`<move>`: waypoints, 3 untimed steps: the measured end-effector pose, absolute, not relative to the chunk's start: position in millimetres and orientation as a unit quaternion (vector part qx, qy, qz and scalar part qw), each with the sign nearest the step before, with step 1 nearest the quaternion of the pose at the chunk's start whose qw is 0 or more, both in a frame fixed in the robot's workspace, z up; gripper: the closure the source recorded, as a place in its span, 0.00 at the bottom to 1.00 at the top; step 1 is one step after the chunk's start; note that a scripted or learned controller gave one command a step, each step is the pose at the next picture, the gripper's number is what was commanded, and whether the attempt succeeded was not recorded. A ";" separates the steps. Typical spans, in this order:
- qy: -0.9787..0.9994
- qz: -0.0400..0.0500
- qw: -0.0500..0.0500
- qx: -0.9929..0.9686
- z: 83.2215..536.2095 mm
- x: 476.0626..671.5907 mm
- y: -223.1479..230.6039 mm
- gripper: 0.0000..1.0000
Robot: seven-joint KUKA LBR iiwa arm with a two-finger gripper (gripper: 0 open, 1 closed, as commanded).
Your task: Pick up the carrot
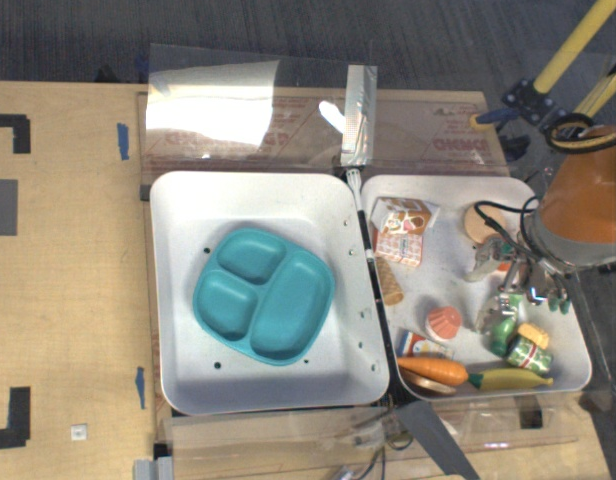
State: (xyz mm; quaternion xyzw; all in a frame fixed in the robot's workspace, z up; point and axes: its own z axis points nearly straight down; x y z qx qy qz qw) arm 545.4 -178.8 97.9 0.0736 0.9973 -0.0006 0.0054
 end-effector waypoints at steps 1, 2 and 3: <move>0.974 0.000 0.005 0.228 89.3 551.8 -161.4 0.00; 0.901 0.002 0.006 0.433 89.1 490.0 -189.3 0.00; 0.880 0.001 0.003 0.474 87.8 609.8 -190.9 0.00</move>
